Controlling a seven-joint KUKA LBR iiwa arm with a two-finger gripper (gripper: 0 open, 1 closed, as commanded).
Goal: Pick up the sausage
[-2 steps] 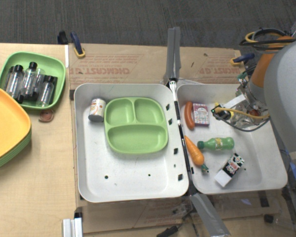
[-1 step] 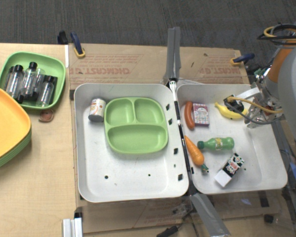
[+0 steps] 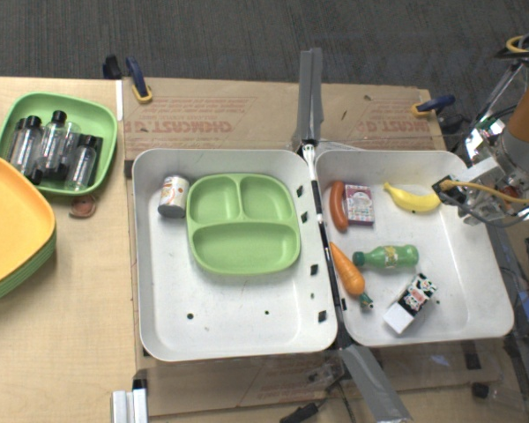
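While the sausage [image 3: 338,206] lies along the left wall of the right bin [image 3: 476,320], near its top corner, you should expect trouble from how crowded that spot is. It sits just beside, perhaps touching, the small pink box [image 3: 359,204] on its right, and the bin's wall hems it in on the left, so a finger could come down on the box or the rim instead of straddling the sausage. Its smooth, rounded form may also roll or squirt out of a pinch. The carrot [image 3: 347,272] lies just below it, similar in colour and easy to mistake. Your gripper [image 3: 476,203] sits at the bin's right edge, beyond the banana [image 3: 413,198], well apart from the sausage; how wide it stands you cannot tell, and nothing visibly sits in it.
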